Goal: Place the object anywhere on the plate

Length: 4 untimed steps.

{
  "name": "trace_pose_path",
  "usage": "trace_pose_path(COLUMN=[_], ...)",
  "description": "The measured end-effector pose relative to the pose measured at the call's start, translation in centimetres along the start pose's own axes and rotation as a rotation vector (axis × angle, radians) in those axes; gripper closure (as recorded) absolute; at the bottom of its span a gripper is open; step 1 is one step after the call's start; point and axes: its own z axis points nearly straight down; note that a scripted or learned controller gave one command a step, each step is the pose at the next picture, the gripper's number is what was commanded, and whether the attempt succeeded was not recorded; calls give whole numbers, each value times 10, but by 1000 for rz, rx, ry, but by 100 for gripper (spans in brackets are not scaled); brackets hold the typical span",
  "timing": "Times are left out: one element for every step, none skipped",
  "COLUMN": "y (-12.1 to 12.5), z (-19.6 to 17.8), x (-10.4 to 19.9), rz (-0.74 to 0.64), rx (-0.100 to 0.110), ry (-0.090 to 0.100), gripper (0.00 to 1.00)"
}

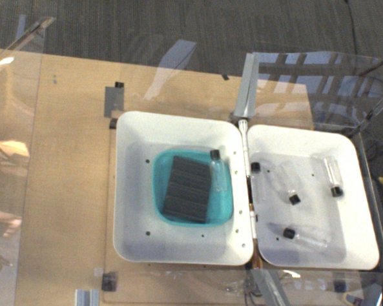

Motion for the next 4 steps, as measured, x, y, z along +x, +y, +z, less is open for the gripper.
trace_pose_path(y=[0,-1,-1,-1], z=[0,0,0,1], x=[0,3,2,2], rz=[106,182,366,435], rx=[0,0,1,2], ry=[1,1,1,1], gripper=[0,0,0,0])
